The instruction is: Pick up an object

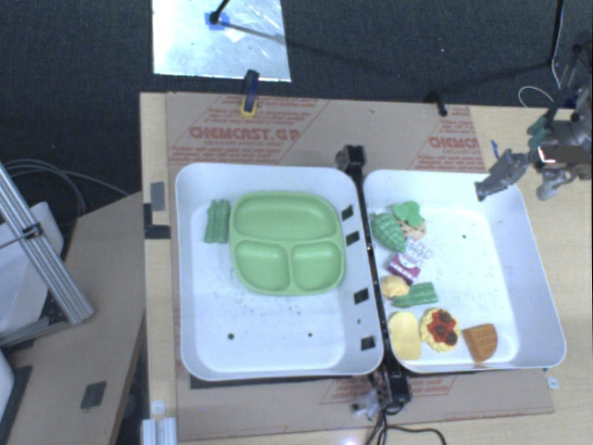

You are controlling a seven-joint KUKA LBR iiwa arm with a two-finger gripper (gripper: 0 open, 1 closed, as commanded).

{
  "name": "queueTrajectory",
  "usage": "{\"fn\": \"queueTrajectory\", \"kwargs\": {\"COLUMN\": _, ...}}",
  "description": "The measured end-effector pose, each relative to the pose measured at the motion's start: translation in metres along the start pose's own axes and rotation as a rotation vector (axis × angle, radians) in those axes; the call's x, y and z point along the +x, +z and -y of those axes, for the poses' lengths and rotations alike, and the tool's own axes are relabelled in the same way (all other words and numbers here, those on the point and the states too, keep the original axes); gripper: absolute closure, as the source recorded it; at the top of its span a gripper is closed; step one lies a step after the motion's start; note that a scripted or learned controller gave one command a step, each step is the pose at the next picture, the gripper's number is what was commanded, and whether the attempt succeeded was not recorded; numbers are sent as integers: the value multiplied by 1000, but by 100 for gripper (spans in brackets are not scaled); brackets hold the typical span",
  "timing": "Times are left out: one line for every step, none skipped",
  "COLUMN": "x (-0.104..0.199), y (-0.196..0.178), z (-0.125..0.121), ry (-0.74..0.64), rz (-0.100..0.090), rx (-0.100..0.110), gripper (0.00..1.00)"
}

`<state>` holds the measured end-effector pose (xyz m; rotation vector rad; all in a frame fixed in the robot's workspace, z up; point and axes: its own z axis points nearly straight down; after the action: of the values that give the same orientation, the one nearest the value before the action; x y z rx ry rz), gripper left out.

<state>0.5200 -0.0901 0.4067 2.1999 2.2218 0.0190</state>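
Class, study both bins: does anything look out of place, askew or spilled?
One green piece lies alone in the left bin, beside the green divided plate rather than on it. The other toy foods sit bunched along the right bin's left side. Nothing looks spilled or damaged.

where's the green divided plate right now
In the camera view the green divided plate lies in the left bin, near its middle, with a small green piece just to its left and the divider between the bins to its right.

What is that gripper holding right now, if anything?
Nothing: the gripper hangs at the right white bin's upper right corner, apart from the toy food.
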Motion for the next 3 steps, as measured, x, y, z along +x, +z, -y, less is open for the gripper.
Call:
{"fn": "queueTrajectory", "kwargs": {"x": 97, "y": 40, "z": 17, "ry": -4, "rz": -6, "rx": 19, "gripper": 0}}
{"fn": "queueTrajectory", "kwargs": {"x": 21, "y": 175, "z": 23, "ry": 17, "rz": 0, "rx": 30, "gripper": 0}}
{"fn": "queueTrajectory", "kwargs": {"x": -64, "y": 325, "z": 15, "ry": 18, "rz": -2, "rx": 13, "gripper": 0}}
